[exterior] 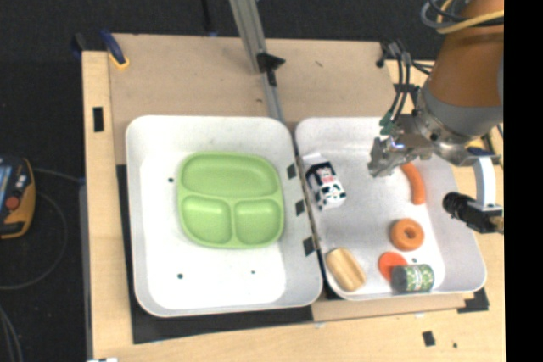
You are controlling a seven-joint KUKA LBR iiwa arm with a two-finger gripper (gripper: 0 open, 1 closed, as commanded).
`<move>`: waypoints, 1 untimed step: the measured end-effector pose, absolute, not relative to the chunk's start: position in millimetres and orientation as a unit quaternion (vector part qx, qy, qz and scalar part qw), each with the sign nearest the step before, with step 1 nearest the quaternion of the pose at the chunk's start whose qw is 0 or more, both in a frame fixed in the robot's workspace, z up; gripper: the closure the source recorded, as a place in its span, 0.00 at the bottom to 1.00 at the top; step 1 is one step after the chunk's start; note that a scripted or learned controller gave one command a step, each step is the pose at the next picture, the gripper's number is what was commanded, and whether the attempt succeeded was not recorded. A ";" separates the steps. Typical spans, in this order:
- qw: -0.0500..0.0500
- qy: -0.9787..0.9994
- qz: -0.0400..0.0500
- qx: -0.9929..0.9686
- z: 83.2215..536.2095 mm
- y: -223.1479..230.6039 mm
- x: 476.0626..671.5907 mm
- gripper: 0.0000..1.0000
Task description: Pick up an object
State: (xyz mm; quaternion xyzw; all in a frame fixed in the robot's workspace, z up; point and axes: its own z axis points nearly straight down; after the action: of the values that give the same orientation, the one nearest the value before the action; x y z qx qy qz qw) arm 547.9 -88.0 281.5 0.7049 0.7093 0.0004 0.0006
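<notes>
Orange carrot (415, 182) (probably light, stiff plastic) lies beside the gripper (383, 157); grasp mid-length; finger state unclear.

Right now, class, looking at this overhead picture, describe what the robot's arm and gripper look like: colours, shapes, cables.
The arm is thick and rounded, with a broad orange band above a grey wrist section. Thin dark cables run alongside it on its left, and pale cable loops curl above the orange part. The gripper is a small grey metallic block, too small to make out its finger detail.

Arm (462, 72) reaching from right, tool (387, 155) lowered
</notes>
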 end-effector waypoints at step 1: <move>0.000 0.709 0.000 0.705 281.4 -40.3 549.1 1.00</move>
State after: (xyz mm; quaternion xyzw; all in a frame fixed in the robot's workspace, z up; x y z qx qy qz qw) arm 549.1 -40.3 281.4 0.7048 0.7094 0.0005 0.0002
